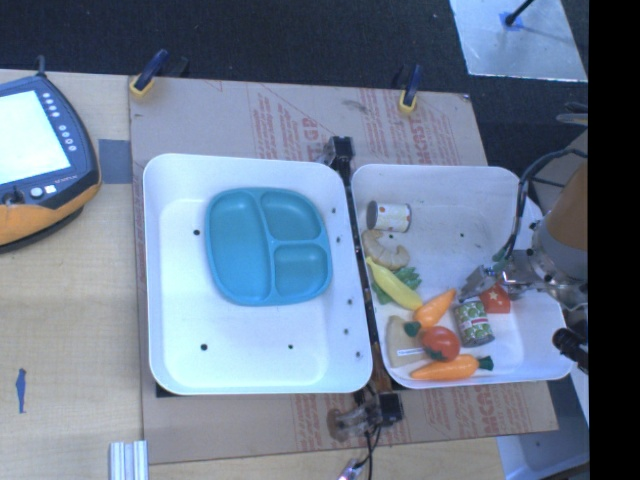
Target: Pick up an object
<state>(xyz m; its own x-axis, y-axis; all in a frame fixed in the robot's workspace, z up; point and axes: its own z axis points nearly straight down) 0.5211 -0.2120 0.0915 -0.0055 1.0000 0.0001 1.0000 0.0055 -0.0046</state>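
gripper (488, 280): low in right bin (450, 183), over red piece (495, 301) and green can (472, 322)
jaws: state unclear
toy food: clustered at right bin's near side
blue plate (268, 245): left bin (170, 268)

Blue divided plate (268, 245) in left bin (160, 268), teach pendant (40, 163) beyond, two clamps (148, 74).

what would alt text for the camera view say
A grey robot arm's two-finger gripper reaches from the right into the right white bin, down among toy foods: carrots, a yellow banana, a red tomato and a small green can. The left white bin holds a blue divided plate.
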